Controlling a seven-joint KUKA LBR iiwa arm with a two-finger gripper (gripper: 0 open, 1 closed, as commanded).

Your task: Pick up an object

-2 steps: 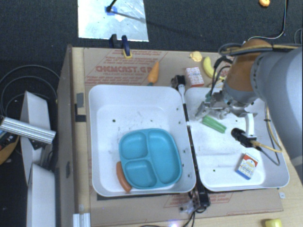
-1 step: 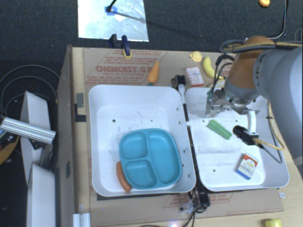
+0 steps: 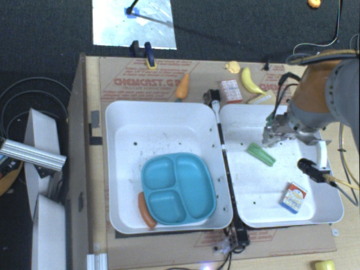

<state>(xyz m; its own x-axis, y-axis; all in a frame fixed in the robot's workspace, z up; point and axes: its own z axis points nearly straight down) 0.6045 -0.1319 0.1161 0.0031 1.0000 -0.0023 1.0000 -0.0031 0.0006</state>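
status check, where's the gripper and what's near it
Gripper low in right bin, nothing seen held. Green block just below-left of it. Small carton nearer front, apart.

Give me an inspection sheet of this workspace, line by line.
Surface: two white bins, left bin and right bin, on a brown board.
Job's things: green block and small carton in right bin; blue divided plate and orange sausage in left bin.
Clutter: banana, carrot, small box behind the bins.
Grippers: tool low in right bin, beside green block.
Cables: black loops at left.
Surroundings: dark floor, metal sheet.
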